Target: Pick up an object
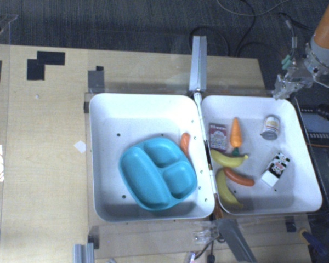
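The right bin holds a small carrot, a red packet, a silver can, two yellow bananas, a red-orange sausage and a black-and-white carton. In the left bin lies a blue divided plate with a small orange piece beside it at the bin's right wall. My gripper hangs over the far right corner of the right bin, above and to the right of the can, with nothing visibly in it.
A metal post stands behind the seam between the two bins. Cables lie on the dark floor behind the bench. The arm's orange band is at the view's top right.
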`<state>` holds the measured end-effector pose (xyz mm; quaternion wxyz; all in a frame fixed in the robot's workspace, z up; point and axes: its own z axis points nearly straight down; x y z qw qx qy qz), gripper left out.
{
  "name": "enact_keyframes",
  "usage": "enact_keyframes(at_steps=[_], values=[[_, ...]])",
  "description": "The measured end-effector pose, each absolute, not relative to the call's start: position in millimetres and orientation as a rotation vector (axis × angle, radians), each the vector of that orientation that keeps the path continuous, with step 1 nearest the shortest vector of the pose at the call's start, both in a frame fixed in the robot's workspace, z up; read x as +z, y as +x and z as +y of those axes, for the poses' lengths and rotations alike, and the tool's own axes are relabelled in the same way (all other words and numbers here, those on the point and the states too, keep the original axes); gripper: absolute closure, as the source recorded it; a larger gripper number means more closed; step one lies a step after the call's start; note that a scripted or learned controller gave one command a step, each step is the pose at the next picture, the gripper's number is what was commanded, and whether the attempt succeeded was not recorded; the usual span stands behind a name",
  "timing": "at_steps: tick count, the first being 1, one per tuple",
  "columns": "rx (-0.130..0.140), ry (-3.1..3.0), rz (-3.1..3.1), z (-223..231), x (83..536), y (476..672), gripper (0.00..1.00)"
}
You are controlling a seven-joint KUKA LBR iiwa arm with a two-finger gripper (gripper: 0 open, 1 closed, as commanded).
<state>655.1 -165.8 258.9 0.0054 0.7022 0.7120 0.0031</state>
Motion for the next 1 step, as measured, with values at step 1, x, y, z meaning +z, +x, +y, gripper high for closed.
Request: enact_keyframes(at_steps=[1], values=[[0.007, 2.577, 1.787, -153.1, 364.5, 669.4, 1.0]])
